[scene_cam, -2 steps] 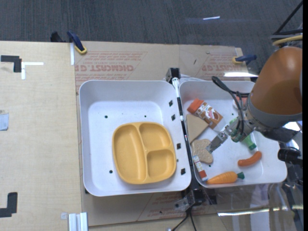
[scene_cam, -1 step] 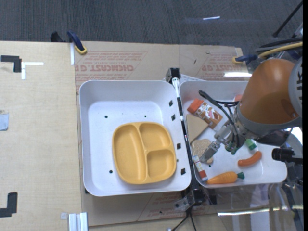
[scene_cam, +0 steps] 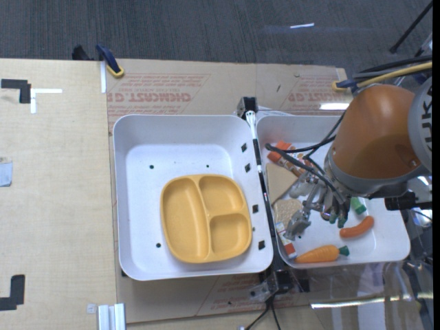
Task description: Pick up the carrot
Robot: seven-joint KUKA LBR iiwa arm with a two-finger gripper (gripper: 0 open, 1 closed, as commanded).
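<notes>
The carrot (scene_cam: 318,254), orange with a green top, lies near the front edge of the right bin (scene_cam: 385,249). My gripper (scene_cam: 301,224) hangs just above and to the left of it, over the middle of that bin, reaching down from the orange wrist band (scene_cam: 378,133). The carrot lies apart from the gripper, on the bin floor.
A red-orange sausage-shaped toy (scene_cam: 357,228) lies right of the gripper, with a small green piece (scene_cam: 358,207) above it. Orange-red items (scene_cam: 278,153) sit at the right bin's back left. The left bin (scene_cam: 137,184) holds a yellow three-part plate (scene_cam: 205,217). Cables run along the wrist.
</notes>
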